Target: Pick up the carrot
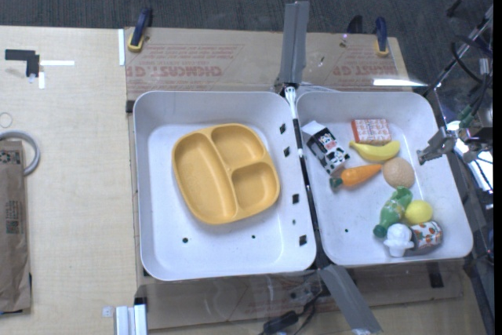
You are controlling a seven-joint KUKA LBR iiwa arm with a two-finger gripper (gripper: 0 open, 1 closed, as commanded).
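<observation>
Camera view, looking down at a slant, has the carrot [360,176] lying on the floor of the right bin [342,235], roughly in the bin's middle, its green top pointing left and its orange tip pointing right and slightly far. It is crowded: a banana [375,151] sits just on its far side, a small black-and-white carton [325,147] lies near its green end, and a tan egg-shaped piece [398,172] is just beside its tip. To take it well, my judgement is that the claw should come straight down over the orange middle of the body, with its closing line set across the carrot's narrow width, so that one finger drops into the gap on the banana side and the other onto bare bin floor on the near side; a grip too close to the tip risks nudging the egg-shaped piece. The gripper [434,149] sits at the right rim of the right bin, well apart from the carrot and above the bin's edge, with the arm reaching in from the right. At this size I cannot tell how far the claw is open, and nothing can be seen held in it.
</observation>
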